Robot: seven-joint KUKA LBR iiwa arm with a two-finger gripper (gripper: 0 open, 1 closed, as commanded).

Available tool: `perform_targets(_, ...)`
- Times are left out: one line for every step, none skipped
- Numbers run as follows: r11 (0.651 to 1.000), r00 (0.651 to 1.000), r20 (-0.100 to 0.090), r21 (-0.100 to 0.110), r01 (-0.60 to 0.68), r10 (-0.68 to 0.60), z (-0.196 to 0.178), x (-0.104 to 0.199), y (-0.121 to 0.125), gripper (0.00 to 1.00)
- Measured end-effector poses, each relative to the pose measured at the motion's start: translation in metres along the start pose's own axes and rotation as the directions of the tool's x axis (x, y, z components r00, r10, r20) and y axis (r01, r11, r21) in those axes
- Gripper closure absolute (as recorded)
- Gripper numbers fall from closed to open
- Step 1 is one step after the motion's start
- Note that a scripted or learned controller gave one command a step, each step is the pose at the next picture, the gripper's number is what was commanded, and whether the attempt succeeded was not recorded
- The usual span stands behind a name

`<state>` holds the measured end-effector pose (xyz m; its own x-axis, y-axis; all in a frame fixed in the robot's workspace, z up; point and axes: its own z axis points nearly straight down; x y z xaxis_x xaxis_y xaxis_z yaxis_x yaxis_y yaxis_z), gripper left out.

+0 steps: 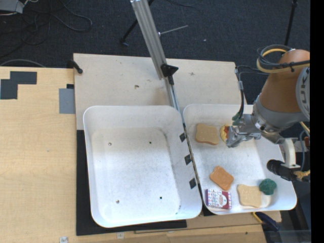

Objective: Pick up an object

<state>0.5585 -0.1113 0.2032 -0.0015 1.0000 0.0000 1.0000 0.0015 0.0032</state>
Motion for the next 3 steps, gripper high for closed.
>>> perform_targets(1.0, 1.0, 0.001, -0.001, -0.001, 0.001, -0.063, -0.003, 0.002, 1.0)
perform_targets(1.0, 1.0, 0.0, 0.003, -0.001, 0.001, -0.085, -0.005, 0.002, 1.0)
perform_targets(1.0, 1.0, -0.003, 0.008, 0.002, -0.002, -0.066, 0.05, -0.004, 1.0)
